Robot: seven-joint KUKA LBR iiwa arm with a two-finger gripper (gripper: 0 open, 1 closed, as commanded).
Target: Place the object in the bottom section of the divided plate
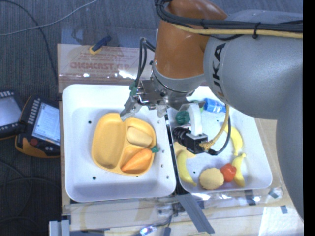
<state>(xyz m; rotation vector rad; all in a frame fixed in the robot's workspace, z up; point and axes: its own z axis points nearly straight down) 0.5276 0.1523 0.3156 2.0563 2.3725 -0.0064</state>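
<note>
The yellow divided plate (109, 144) lies in the left white bin (78, 181), with 3 sections — a bread roll (139, 137) in one on its right side, a carrot (138, 160) in the bottom one. The gripper (147, 101) hangs just above the plate's upper edge; whether it is clenched or released, I cannot tell. The right bin (261, 178) holds bananas (183, 168), a tomato (228, 171) and a potato (212, 178).

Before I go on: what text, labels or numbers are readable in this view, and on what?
"KU", the visible part of black lettering on the grey arm.
Red print on the clear bag behind the left bin: too blurred to read.
Handheld pendant screen: too small to read.
</note>
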